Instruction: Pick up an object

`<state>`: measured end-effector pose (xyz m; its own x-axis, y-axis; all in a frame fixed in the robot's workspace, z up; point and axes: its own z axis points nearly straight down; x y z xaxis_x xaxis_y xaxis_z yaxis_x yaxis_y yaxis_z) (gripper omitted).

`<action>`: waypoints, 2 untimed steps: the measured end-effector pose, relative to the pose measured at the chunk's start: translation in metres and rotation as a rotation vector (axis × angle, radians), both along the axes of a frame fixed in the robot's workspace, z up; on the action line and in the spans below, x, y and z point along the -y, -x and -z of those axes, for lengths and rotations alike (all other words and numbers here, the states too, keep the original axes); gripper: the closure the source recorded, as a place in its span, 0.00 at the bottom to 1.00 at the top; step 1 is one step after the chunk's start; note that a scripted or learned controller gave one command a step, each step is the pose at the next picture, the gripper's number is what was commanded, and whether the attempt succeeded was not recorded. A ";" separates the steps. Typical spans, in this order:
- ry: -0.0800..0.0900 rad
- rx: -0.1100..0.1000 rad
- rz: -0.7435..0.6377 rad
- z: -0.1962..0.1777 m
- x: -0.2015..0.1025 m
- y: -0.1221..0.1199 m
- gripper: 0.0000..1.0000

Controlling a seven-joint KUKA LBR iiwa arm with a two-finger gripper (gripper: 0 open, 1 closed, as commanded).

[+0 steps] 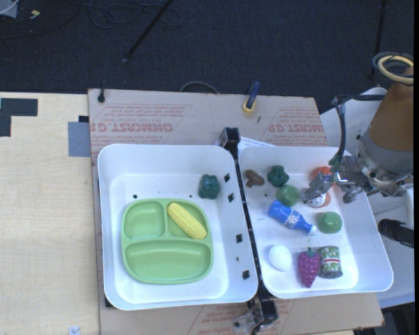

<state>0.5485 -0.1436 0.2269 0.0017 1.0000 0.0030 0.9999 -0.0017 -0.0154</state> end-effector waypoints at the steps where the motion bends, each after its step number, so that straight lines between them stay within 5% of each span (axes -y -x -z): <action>1: 0.002 0.012 -0.002 -0.006 0.000 -0.002 0.00; 2: 0.001 0.006 -0.002 0.057 0.003 0.000 0.00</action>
